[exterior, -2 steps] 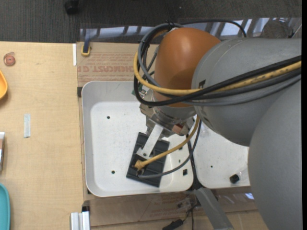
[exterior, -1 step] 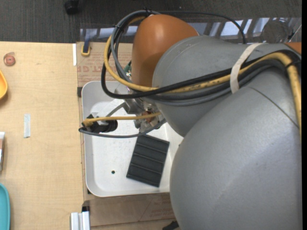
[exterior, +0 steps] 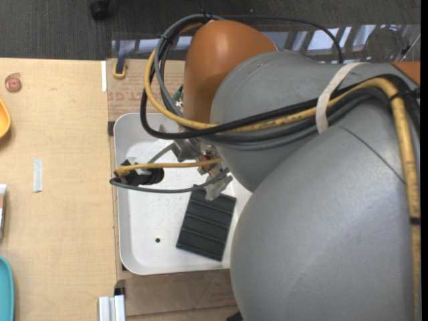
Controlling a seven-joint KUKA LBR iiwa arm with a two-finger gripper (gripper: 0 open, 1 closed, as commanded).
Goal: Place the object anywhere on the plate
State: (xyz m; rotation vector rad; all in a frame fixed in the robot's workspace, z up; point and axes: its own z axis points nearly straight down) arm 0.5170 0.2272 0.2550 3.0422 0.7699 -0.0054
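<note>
the grey arm (exterior: 321, 199) comes in from the right and covers most of the right half of the view, its orange band (exterior: 221, 59) rising above the far rim of a white bin (exterior: 134, 246). yellow and black cables (exterior: 267, 122) loop over the arm and down toward the wrist.

the pincer (exterior: 212, 179) sits low over the middle of the bin, just under the orange band. it shows as a small cluster of grey metal parts, partly hidden by the arm and cables, and i cannot tell whether it is open or closed, or whether it grips anything.

a dark ribbed block (exterior: 206, 225) lies flat on the bin floor, tilted a little, its upper end just below the pincer and its right side close to the arm. whether the two touch is not clear. a yellow cable (exterior: 167, 166) and a black one reach left across the bin to a black piece (exterior: 144, 176) near the left wall. a small dark dot (exterior: 158, 240) marks the floor left of the block.

the bin sits on a brown surface beside a pale wooden bench (exterior: 60, 179), which carries a small grey strip (exterior: 37, 176) and a reddish round mark (exterior: 13, 83). an orange edge (exterior: 3, 120) and a teal edge (exterior: 5, 289) show at the far left.
</note>
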